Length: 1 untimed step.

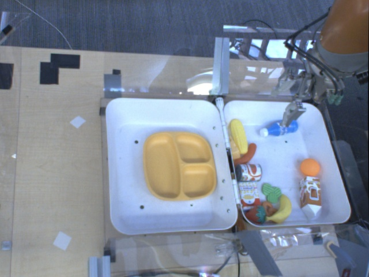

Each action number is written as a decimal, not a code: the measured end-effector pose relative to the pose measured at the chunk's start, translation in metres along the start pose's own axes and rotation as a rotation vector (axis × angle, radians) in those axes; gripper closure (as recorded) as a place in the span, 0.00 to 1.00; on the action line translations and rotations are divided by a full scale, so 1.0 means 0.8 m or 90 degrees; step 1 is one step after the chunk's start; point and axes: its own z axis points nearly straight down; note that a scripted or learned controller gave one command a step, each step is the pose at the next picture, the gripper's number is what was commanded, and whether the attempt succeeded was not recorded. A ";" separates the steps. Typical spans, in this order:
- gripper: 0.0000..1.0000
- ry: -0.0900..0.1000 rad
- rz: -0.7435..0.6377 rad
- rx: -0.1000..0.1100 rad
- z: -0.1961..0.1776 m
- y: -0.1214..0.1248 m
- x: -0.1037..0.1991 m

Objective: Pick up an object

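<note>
The wooden counter (pixel 52 172) fills the left and lower part of the frame; on it sit two white bins side by side. The left bin (pixel 124 212) holds a yellow divided plate (pixel 179 165) at its centre; the right bin (pixel 331 154) holds the smaller things. The grey arm (pixel 346 22) with its orange band enters at the upper right; its end effector (pixel 290 119) hangs over the upper part of the right bin, just at a blue bottle (pixel 281 129), and whether the fingers are spread or closed on it cannot be told. Along that bin's left wall lies a corn cob (pixel 237 135); below it a small can (pixel 249 172); at the lower edge a banana (pixel 281 210) beside a green piece (pixel 270 191); toward the right a juice carton (pixel 310 195) with an orange ball (pixel 310 167) just above it.
</note>
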 end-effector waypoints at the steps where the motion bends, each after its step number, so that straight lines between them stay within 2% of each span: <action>1: 0.00 0.008 0.085 -0.001 0.169 -0.022 0.067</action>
